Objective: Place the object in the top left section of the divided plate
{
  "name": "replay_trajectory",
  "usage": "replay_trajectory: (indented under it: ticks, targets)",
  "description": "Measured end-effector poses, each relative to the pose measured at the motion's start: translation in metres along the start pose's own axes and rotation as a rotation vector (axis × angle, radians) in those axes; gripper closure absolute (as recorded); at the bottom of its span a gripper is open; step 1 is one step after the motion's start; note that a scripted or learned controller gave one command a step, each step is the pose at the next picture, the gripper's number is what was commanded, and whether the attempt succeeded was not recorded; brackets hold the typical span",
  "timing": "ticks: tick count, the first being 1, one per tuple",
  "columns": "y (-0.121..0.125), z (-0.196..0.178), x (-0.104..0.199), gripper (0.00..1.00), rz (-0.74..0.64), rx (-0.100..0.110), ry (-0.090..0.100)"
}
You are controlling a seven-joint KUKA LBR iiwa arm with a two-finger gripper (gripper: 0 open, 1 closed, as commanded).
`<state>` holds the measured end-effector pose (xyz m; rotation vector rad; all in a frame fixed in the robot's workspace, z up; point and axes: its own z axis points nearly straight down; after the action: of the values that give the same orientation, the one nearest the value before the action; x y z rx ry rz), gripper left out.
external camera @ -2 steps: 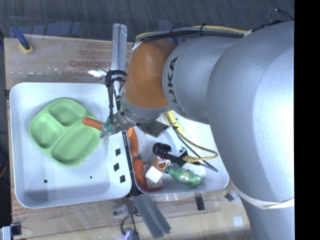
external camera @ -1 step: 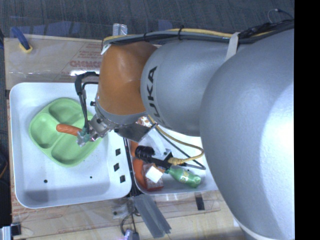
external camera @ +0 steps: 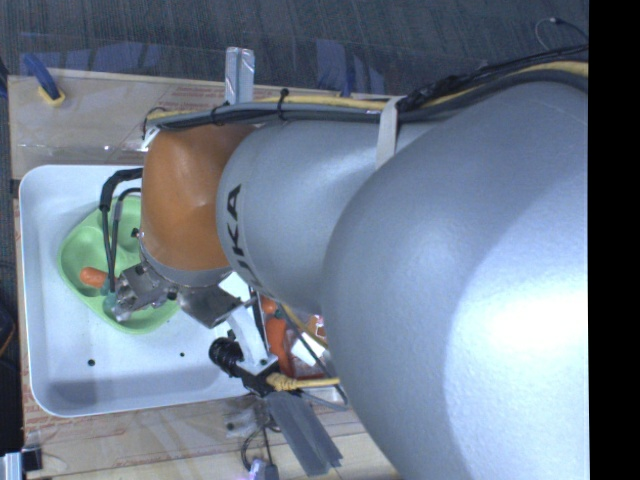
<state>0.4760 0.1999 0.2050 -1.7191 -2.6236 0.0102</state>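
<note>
1. The object shows as a small orange piece lying in the green divided plate, just left of the hand. Which section it lies in I cannot tell, since the arm covers most of the plate and no dividers are clear.

2. Handling, as a judgement: it looks small, light and smooth-skinned, perhaps a toy carrot or similar plastic food. It is probably stiff enough to pinch without damage, but rounded and likely to slip or roll. A grip across its narrow middle seems safest, and the plate's raised rim may get in the way.

3. The hand hangs low over the plate's right part, close beside the orange piece. Whether its tips are spread or together I cannot tell; the metal parts blur together, and nothing shows between them.

4. The plate also looks light and thin, and could slide in the bin if nudged.

5. Count: one orange object, one green plate, one white bin visible around the hand; the arm covers whatever lies to the right.

6. Right of and below the hand, beneath the arm, a few red and orange scraps peek out; too hidden to name or count.

7. The table frames the bin.
</note>
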Motion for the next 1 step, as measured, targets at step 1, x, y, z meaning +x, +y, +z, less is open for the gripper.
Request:
replay_trajectory:
  ticks: [1]
  targets:
    - [0.0, -0.0001, -0.0003, 0.0, 0.001, 0.0, 0.0]
